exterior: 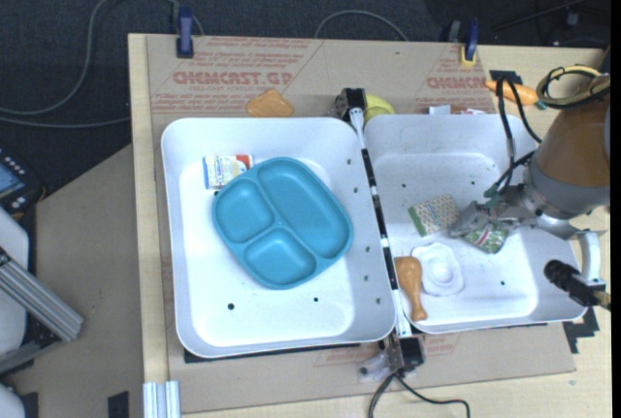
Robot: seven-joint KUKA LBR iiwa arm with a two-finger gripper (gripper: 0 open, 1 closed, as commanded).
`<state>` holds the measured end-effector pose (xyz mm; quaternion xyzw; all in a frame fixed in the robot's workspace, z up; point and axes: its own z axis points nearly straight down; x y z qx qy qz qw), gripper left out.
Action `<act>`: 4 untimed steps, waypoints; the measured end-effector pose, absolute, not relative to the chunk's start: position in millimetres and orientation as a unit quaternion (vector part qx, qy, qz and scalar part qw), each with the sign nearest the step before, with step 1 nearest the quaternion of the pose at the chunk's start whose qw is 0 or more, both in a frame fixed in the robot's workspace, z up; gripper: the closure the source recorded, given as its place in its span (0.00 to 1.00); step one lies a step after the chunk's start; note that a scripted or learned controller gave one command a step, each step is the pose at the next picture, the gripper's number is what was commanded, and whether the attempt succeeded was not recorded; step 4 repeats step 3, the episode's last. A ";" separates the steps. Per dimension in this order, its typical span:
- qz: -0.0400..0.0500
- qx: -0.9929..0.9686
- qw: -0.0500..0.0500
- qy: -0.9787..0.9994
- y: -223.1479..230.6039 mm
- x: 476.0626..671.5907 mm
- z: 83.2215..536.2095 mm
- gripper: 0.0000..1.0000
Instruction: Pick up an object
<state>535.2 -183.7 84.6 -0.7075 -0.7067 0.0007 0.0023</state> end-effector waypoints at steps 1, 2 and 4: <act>-0.002 -0.707 -0.002 -0.707 -184.7 538.8 96.4 1.00; -0.001 -0.707 -0.006 -0.707 -106.9 574.7 87.8 1.00; -0.003 -0.704 -0.002 -0.710 -27.2 570.1 190.3 1.00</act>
